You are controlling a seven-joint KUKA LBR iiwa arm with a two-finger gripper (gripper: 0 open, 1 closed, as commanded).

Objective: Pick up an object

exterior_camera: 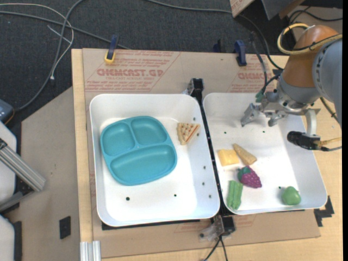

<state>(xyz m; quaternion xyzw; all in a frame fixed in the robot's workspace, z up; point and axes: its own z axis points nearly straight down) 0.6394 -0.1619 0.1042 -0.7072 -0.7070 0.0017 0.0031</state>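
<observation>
Yellow toy cheese [228, 157] lies in the right bin [310, 170], and the hand [260, 116] hangs near the bin's far side with its fingers apart and nothing between them.

A tan wedge [245, 154] touches the cheese. Just below them sit purple grapes [250, 177] and a green bean pod [234, 194]. A green pepper [291, 196] sits alone near the bin's front right corner. All these toys are well apart from the hand. In the left bin [103, 110] a blue plate [138, 149] with three parts lies beside a toy waffle slice [187, 132]. Both bins rest on the brown counter [141, 69].
</observation>
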